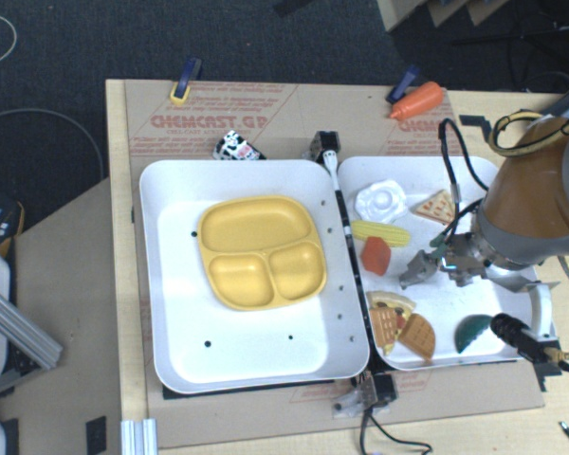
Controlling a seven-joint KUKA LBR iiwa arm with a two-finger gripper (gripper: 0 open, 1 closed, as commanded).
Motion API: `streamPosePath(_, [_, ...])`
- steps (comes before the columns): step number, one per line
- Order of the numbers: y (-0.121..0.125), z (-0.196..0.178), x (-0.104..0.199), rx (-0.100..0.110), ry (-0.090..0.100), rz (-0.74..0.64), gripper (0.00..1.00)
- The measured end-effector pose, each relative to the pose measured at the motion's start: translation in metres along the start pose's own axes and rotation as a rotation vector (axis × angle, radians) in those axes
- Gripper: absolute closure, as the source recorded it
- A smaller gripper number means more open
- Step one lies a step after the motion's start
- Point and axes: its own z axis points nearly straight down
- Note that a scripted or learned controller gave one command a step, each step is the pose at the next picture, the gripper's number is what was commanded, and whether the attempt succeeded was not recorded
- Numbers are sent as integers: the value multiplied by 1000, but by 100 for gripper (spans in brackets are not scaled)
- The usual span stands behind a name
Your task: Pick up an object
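My gripper [425,270] hangs low in the right bin [474,171] and grips nothing — whether the fingers stand wide or narrow I cannot tell. The red block [376,255] lies near, at nine o'clock from it, with the corn cob [379,231] touching its upper edge. The waffle [390,318] sits at seven o'clock. The yellow divided tray [263,251] rests in the left bin [171,282].

Robot lab/test bench: plywood board [266,112] w/ clamps [183,81], two white bins [161,254] of toy food, loose cables [0,36] on dark carpet [76,27], alu framing [19,335] at left.
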Motion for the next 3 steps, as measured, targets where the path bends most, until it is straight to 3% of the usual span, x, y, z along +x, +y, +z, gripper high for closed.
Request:
streamPosePath(1, [2,50,1,-9,0,1,0])
streamPosePath(2, [3,37,0,-17,-4,1,100])
streamPosePath(3, [8,-25,6,-14,-4,-2,100])
